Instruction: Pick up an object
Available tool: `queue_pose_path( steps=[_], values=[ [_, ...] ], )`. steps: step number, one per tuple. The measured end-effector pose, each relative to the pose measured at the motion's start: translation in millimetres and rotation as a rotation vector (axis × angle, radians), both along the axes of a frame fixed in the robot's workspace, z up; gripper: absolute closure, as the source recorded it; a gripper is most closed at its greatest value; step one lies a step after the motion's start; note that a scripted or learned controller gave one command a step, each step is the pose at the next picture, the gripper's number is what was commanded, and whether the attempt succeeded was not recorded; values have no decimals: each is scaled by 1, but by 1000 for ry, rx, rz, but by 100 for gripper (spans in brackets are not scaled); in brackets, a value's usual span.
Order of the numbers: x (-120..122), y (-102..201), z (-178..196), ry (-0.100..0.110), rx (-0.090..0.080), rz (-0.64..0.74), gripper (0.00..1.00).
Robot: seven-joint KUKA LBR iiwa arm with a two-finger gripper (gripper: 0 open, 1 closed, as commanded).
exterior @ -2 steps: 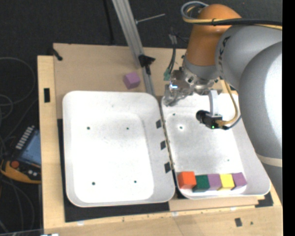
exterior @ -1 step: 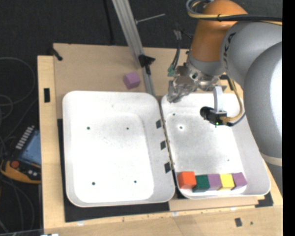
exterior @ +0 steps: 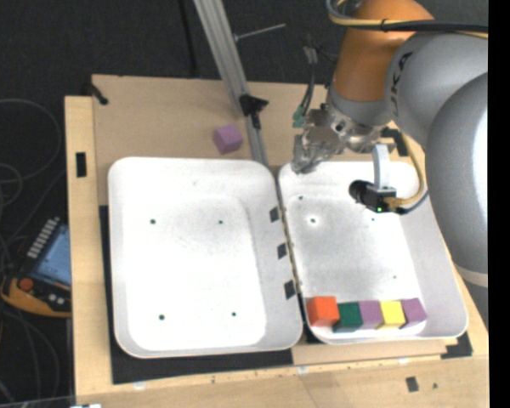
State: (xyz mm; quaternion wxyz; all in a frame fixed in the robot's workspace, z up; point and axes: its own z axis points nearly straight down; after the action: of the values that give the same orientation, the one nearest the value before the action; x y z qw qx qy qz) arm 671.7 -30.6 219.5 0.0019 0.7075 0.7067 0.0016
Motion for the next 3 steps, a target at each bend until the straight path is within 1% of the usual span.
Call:
queue_pose_path(
  steps=[1, 2, 3],
  values=[
    [-46, 38, -24, 9, 1, 6, 100],
    [-44, 34, -11, 2, 0, 0, 100],
    [-41, -63, 2, 2, -4, -5, 100]
  ],
)
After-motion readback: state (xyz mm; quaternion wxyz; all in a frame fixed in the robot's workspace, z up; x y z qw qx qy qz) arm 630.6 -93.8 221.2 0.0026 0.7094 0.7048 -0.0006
